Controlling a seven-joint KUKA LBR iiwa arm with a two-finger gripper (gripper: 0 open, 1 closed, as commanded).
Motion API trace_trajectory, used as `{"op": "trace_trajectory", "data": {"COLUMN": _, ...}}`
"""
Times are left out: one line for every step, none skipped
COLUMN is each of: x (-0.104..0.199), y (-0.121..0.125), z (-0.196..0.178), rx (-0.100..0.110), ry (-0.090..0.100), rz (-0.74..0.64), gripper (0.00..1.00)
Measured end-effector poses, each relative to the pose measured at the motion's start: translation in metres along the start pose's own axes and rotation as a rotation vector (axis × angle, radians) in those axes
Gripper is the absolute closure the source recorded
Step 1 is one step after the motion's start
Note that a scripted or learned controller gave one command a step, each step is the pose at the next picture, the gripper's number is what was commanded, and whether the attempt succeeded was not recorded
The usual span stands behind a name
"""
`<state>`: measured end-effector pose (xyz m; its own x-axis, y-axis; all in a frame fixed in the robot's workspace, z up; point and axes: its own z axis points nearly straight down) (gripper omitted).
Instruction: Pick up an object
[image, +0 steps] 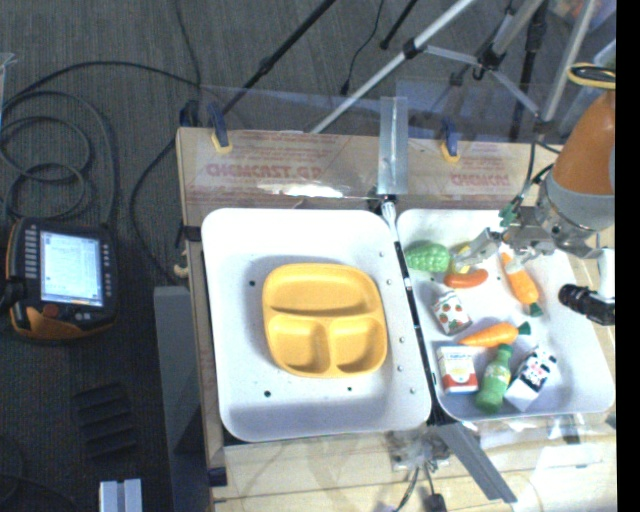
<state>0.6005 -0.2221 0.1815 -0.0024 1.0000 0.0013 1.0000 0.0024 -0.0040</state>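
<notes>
While the gripper (515, 232) hung over the right bin (590, 400), you could not tell its state. You were best aiming at the upper carrot (521, 283), clear of the small red piece (468, 278).

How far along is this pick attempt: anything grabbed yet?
Done: the arm has reached the right bin, with the hand low near the broccoli and the red pepper. In hand: nothing visibly held. Left: grasp and lift one item; the carrots and cartons lie untouched, and the yellow tray holds nothing.
</notes>
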Motion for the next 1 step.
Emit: {"op": "trace_trajectory", "data": {"x": 0.0109, "y": 0.0133, "z": 0.0887, "rx": -0.001, "ry": -0.005, "rz": -0.062, "gripper": 0.00}}
